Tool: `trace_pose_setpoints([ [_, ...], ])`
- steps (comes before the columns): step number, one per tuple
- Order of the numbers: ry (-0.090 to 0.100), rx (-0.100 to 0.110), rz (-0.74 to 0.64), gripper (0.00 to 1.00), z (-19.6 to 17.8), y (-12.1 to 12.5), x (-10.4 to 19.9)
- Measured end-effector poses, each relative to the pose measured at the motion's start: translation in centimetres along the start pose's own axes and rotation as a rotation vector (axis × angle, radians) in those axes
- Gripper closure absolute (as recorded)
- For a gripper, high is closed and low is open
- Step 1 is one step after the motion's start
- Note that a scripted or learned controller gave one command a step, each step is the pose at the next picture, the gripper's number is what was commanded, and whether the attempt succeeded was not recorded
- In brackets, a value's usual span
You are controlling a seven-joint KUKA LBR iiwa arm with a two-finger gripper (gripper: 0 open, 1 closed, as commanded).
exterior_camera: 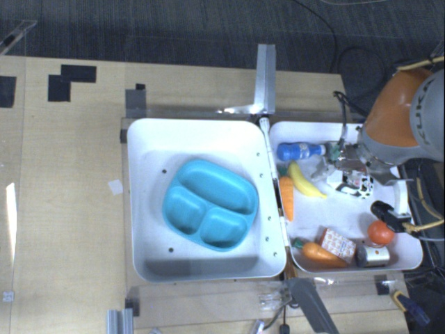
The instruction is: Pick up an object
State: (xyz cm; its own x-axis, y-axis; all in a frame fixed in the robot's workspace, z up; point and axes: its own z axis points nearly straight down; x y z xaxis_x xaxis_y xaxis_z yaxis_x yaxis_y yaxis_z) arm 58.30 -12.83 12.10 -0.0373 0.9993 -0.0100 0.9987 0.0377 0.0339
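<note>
You see the gripper [338, 160] low in the right bin [410, 256], near its far side, just right of the banana [306, 180] and the blue bottle [300, 150] — whether its fingers are apart or together you cannot tell from this angle. The banana lies slanted beside a carrot [286, 197] along the bin's left wall. Nearer the front edge you find a second carrot [321, 252], a small snack packet [338, 242] and a tomato [380, 233]. The left bin [146, 256] holds a blue divided tray [210, 204] — three compartments, lying flat.
</note>
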Motion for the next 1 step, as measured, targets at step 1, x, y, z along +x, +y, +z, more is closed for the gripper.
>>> trace_pose_setpoints([
  [1, -0.004, -0.003, 0.001, 1.0, -1.13, 0.12, -0.14],
])
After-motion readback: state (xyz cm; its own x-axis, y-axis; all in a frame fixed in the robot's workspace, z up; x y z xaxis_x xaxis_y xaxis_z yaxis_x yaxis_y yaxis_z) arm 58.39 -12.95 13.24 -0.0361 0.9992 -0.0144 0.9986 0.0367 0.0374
